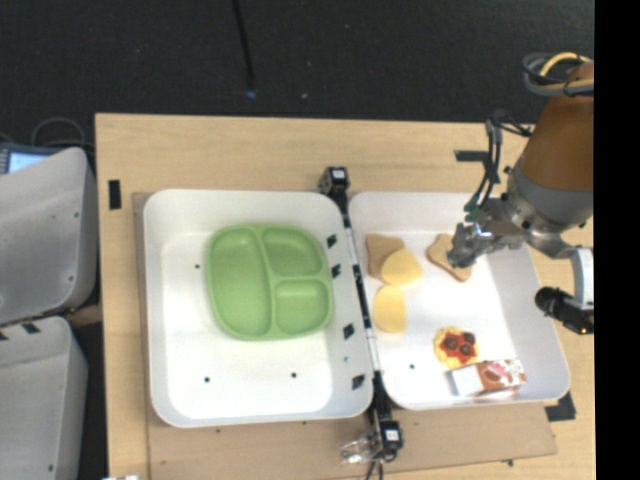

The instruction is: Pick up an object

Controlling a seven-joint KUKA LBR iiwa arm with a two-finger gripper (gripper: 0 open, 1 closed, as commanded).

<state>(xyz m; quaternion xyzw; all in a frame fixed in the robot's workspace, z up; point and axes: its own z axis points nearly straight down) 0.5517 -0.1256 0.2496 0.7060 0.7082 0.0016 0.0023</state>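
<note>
Across the left bin [180,388] you see a green divided plate [270,280]. Right bin [530,298]: the gripper [462,253] covers part of a tan piece [445,258] at the far side; finger state and the piece's long axis are unreadable.

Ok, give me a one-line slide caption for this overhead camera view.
Grey arm's claw down at a tan flat food piece in the right white bin; green divided plastic plate in the left white bin.

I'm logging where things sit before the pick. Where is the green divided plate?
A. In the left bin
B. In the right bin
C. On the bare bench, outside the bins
A: the green plate lies flat inside the left bin, while the food pieces sit in the right bin.
</note>
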